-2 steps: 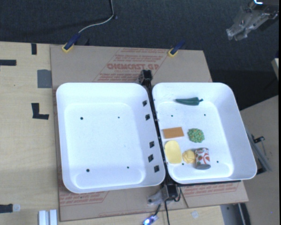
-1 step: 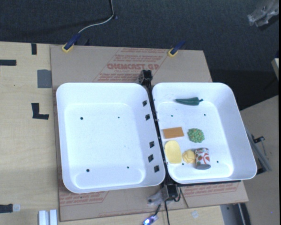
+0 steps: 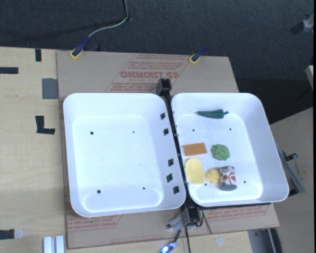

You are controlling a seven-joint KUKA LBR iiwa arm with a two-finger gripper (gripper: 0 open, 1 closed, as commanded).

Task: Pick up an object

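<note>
Gripper: open or shut, holding anything or not, I cannot tell.

Camera view: the green pepper [image 3: 212,113] lies alone at the far end of the right bin [image 3: 253,105], well apart from the can [image 3: 228,178]. Its long axis runs left-right, thin tip to the right. Likely light, stiff and slick; best pinched across its thicker middle.

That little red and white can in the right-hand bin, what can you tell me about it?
The can is a small cylinder with a red and white label and a greyish metal-looking top. It sits in the near part of the right bin, apparently upright though seen at a slant. A small yellow lump lies against its left side, and the green bumpy ball sits just behind it, apart. The label's print is too small to read.
</note>
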